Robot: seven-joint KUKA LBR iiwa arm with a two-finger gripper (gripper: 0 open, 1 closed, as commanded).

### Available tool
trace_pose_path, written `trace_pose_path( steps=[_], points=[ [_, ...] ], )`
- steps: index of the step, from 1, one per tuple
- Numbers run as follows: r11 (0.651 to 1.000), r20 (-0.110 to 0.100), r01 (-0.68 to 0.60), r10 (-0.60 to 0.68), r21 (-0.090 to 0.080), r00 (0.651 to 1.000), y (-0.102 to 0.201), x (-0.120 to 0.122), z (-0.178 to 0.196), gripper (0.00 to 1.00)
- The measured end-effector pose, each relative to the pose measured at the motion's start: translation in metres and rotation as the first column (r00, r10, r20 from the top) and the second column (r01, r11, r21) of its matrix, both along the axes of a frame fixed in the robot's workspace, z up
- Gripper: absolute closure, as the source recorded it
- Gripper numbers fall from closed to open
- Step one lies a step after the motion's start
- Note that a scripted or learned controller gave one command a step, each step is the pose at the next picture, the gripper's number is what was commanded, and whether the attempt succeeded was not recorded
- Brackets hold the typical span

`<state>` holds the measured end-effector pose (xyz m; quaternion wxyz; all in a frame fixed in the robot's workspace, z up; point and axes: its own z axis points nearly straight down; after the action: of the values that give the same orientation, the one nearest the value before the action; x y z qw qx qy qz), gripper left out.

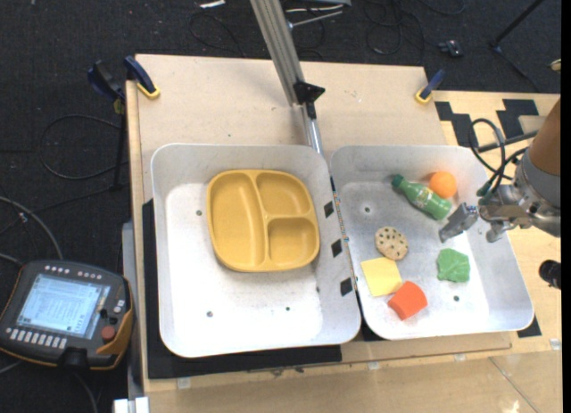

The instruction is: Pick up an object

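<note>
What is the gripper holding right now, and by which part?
Nothing. The gripper hangs above the right bin, with the green bottle to one side and the green toy below; neither is between its fingers.

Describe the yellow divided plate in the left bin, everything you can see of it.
The yellow divided plate is a rounded-square tray that looks like matte plastic, mustard yellow, with a raised rim. Ridges split it into three compartments: one long one on the camera's left, two smaller ones on the right. Nothing lies in any of them. It rests flat, slightly rotated, on the floor of the left bin, towards the far side, touching nothing else.
</note>
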<state>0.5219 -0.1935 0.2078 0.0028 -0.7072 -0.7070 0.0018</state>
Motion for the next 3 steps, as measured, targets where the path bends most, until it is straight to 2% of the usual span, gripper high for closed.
trace_pose_path(
  steps=[1, 2, 3],
  points=[
    [1.000, 0.000, -0.001, 0.001, 0.001, 1.000, 0.004, 0.002, -0.064, 0.00],
    [1.000, 0.012, 0.000, 0.000, -0.004, 1.000, 0.004, 0.004, -0.111, 0.00],
    [1.000, 0.015, -0.001, 0.001, -0.004, 1.000, 0.004, 0.005, -0.099, 1.00]
  ],
)
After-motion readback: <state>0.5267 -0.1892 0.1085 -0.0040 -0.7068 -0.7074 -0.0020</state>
